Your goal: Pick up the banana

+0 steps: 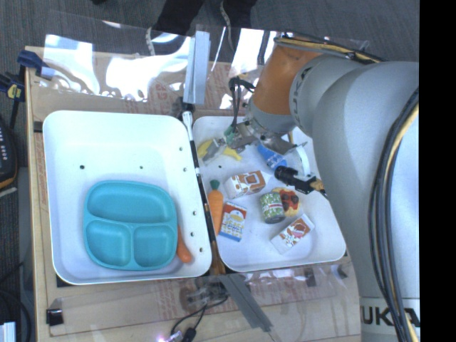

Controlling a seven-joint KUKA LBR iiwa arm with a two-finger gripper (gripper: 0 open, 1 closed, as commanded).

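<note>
The banana is a small yellow piece lying in the top left corner of the right bin, close to the divider between the bins. My gripper reaches down from the orange-banded wrist and sits just right of the banana, touching or nearly touching its right end. The wrist and grey arm hide the bin's far right corner.
The right bin also holds a carrot, a milk carton, a small box, a green can, red fruit, another carton and a blue item. In the left bin lie a blue divided tray and an orange piece.
</note>
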